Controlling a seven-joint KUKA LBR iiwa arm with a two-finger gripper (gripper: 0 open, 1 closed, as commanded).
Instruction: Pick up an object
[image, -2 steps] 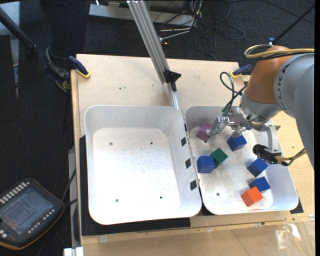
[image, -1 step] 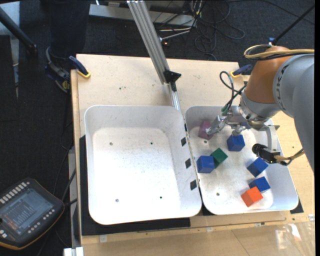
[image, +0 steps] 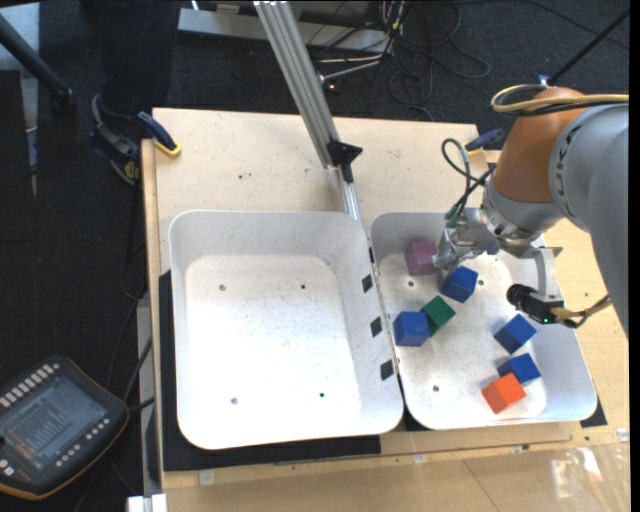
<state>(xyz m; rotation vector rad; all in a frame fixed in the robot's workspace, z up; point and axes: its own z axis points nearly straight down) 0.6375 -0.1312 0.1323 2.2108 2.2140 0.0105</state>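
Observation:
The right bin (image: 560, 400) holds several small blocks. A pink block (image: 420, 257) lies near its back left. A blue block (image: 460, 284) sits just in front of it, with a green block (image: 438, 312) and another blue block (image: 411, 328) further forward. My gripper (image: 452, 256) is down in the bin, between the pink block and the nearest blue block and close to both. The wrist hides what lies beneath it.
Two more blue blocks (image: 515, 332) (image: 524, 368) and an orange block (image: 504, 392) lie at the bin's front right. The left bin (image: 200, 240) stands beside it. A slanted metal pole (image: 300, 85) ends at the bins' back edge. A black cable (image: 535, 303) hangs off the wrist.

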